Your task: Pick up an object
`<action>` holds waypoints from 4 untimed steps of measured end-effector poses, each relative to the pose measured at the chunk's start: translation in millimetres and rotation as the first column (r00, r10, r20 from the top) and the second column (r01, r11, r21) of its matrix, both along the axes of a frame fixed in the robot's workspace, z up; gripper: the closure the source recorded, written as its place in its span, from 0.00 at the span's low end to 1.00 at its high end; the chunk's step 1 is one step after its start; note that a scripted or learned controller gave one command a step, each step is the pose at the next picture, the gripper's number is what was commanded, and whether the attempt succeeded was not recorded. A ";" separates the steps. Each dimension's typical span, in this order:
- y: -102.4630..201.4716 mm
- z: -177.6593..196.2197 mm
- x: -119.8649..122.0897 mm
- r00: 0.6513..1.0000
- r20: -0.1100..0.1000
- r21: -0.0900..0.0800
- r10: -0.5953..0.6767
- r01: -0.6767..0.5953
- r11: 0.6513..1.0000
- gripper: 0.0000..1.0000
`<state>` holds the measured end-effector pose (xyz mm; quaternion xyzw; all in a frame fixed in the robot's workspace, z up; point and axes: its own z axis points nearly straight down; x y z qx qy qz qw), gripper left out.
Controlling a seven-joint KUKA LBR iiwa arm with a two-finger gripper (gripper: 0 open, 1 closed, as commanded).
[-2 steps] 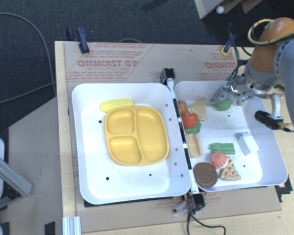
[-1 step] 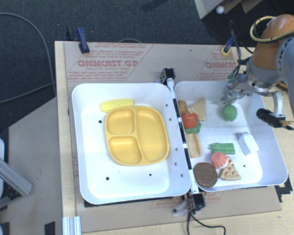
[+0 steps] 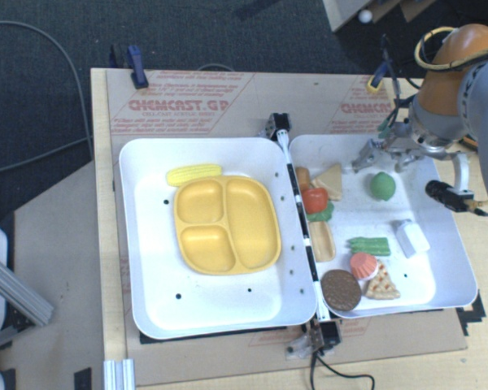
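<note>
My gripper [image 3: 385,159] hangs over the back of the right bin [image 3: 447,266], its two fingers spread apart and nothing between them. A green ball [image 3: 382,186] lies on the bin floor just in front of the fingertips, apart from them. Further left in that bin are a red tomato [image 3: 314,199], a tan wedge [image 3: 332,180] and a bun [image 3: 320,240]. Towards the front lie green beans [image 3: 368,245], a grey block [image 3: 409,236], a pink shell-like piece [image 3: 363,263], a pizza slice [image 3: 382,283] and a brown round patty [image 3: 341,290].
The left bin [image 3: 146,283] holds a yellow divided plate [image 3: 226,222] and a corn cob [image 3: 194,173] behind it. A divider rail [image 3: 297,210] runs between the bins. The arm's orange band [image 3: 464,47] and grey wrist stand over the right bin's back right corner.
</note>
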<state>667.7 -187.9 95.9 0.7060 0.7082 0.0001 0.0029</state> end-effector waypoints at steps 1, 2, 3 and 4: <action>3.8 -11.2 -33.6 1.000 -0.006 0.004 -0.003 0.003 1.000 0.00; 4.1 -0.6 -32.8 1.000 -0.004 0.002 -0.002 0.002 1.000 1.00; 61.1 29.7 -0.3 1.000 -0.001 0.003 -0.001 0.001 1.000 1.00; 134.8 109.4 -28.0 1.000 -0.001 0.005 -0.001 0.001 1.000 1.00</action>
